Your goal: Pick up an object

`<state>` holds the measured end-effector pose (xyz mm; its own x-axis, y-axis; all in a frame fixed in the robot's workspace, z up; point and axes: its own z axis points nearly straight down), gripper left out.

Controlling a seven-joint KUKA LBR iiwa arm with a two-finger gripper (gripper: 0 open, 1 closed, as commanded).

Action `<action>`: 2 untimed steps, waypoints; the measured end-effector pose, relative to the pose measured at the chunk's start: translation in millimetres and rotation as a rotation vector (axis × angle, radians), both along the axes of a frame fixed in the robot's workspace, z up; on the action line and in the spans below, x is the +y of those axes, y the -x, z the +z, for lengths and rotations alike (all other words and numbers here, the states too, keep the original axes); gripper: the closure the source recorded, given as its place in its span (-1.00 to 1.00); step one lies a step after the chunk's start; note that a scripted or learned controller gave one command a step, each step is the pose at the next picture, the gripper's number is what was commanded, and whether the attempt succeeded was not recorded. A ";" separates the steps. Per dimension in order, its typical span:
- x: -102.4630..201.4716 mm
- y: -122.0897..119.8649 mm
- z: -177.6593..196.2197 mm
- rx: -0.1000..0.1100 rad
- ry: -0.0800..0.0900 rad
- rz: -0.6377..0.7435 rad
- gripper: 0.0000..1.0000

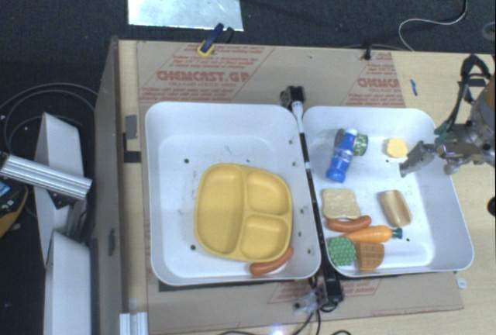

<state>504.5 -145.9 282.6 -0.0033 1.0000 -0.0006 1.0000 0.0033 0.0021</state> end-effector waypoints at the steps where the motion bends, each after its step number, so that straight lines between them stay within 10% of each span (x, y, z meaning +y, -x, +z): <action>1: -35.9 18.9 -138.0 0.004 -0.001 -0.003 -1.00; 2: -25.1 17.5 -198.3 0.000 0.000 -0.002 -1.00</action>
<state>487.0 -171.1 84.4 -0.0011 1.0000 -0.0003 1.0000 0.0011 0.0018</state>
